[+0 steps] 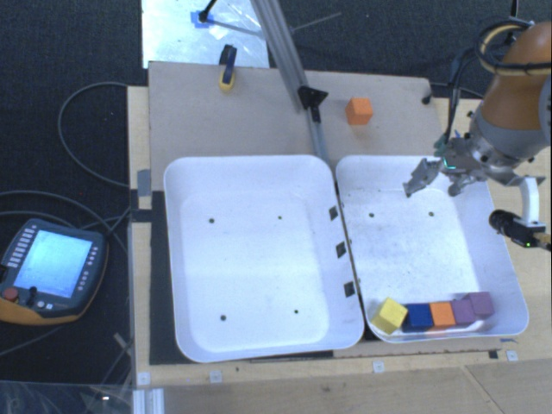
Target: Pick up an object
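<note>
Jaws (437,182) spread over five blocks (435,313) (one row).

Bench (259,119), tan board top: two shallow white bins side by side, left bin (185,231), right bin (509,266); orange cube (360,110) behind them; yellow-black clamp (228,67).

Arm (516,84) reaches in, hand (438,179) spread, empty
</note>
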